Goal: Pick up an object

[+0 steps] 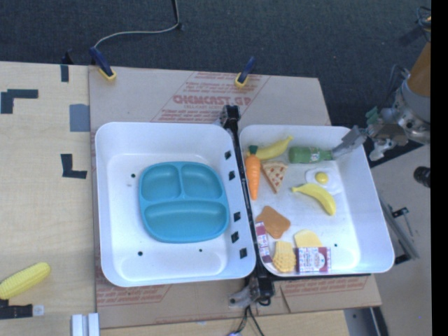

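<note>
While the gripper (350,143) hovers at the right bin's (374,219) far edge, its jaw state cannot be told, beside the green bottle (308,155).

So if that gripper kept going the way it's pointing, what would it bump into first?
Probably the green bottle: the gripper points leftward straight at its near end by the right bin's far edge. Its height above the bin is unclear, so it might pass above.

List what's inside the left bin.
The left bin holds one blue divided plate, its three compartments bare. Small dark spots dot the bin floor. Whatever lies beneath the plate is covered.
</note>
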Robot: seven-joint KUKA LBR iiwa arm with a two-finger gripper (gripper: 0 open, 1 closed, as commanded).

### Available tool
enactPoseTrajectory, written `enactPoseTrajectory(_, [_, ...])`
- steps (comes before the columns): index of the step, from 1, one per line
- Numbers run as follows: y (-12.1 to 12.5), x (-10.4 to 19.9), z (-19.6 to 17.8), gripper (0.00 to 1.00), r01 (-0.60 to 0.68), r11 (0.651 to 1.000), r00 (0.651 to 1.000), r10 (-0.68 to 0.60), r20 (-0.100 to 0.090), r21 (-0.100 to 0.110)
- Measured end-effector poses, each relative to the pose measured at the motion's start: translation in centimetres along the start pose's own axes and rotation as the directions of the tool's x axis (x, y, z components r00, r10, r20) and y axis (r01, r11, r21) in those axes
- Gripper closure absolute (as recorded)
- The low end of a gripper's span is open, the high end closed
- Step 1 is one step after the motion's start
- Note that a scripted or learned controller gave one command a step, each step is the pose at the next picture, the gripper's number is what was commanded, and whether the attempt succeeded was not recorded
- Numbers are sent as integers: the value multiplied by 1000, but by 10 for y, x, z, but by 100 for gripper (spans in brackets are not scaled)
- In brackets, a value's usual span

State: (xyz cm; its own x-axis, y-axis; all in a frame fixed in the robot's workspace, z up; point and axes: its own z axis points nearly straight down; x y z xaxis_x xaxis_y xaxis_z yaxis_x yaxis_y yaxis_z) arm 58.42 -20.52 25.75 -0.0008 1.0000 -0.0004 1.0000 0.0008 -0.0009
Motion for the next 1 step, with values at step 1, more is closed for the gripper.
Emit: enactPoseTrajectory(1, [19, 36, 166, 0, 1, 1000, 1000, -1, -4, 1])
